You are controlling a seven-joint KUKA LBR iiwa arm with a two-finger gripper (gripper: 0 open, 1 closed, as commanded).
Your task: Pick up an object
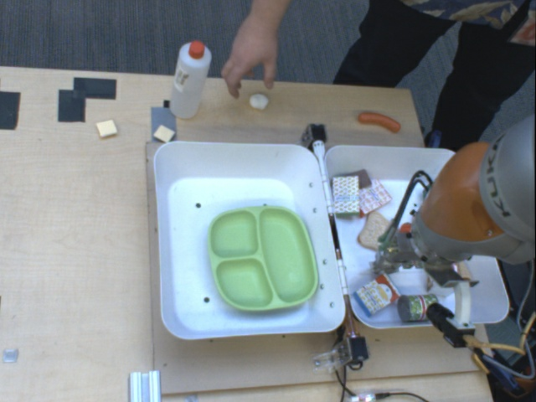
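The right bin (494,304) holds several small objects: a checkered packet (346,194), a pink patterned packet (374,198), a tan bread slice (374,229), a colourful packet (374,296) and a dark can (414,308) lying on its side. My gripper (394,256) reaches down into the middle of this bin, just above the colourful packet and beside the bread slice. The arm's orange band (459,199) and grey wrist cover the bin's right half. No object shows between the fingers.
The left bin (180,224) holds a green three-part plate (263,258). Behind the bins stand a white bottle with a red cap (190,78), a small white object (259,101) and an orange sausage-shaped toy (379,121). A person's hand (249,57) hovers over the bench's back edge.
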